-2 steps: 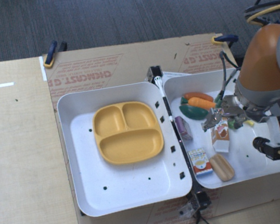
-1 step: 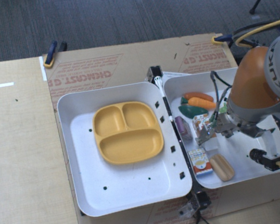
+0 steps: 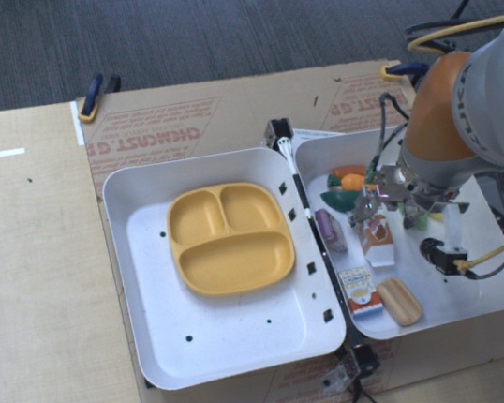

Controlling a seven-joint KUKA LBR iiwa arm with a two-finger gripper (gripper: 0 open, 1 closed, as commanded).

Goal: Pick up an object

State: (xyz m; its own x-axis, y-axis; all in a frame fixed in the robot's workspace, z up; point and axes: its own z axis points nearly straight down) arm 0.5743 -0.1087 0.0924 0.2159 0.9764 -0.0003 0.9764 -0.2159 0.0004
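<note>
Step in hand, as I read it: descent/approach over the cluttered right bin (image 3: pixel 495 299), no grasp confirmed

Near edge of that bin: tan bread-like piece (image 3: pixel 400 300), small carton (image 3: pixel 359 287) just beside it on the divider side. Further in: white box with a brown patch (image 3: pixel 378 239), purple can-like item (image 3: pixel 327 228) by the divider, then a green piece (image 3: pixel 337 199) and an orange piece (image 3: pixel 351 181) touching at the far end

Gripper (image 3: pixel 371 205) sits low, over the white box and just beside the green/orange pair; likely target is one of those, can't tell which. Finger state: can't tell, wrist hardware hides it

Next move calls for a clean vertical close on one item, not two

Arm (image 3: pixel 494 110) reaches in from the right, orange band above the wrist, cables trailing

Left bin (image 3: pixel 150 335) holds a yellow divided plate (image 3: pixel 231 238)
</note>
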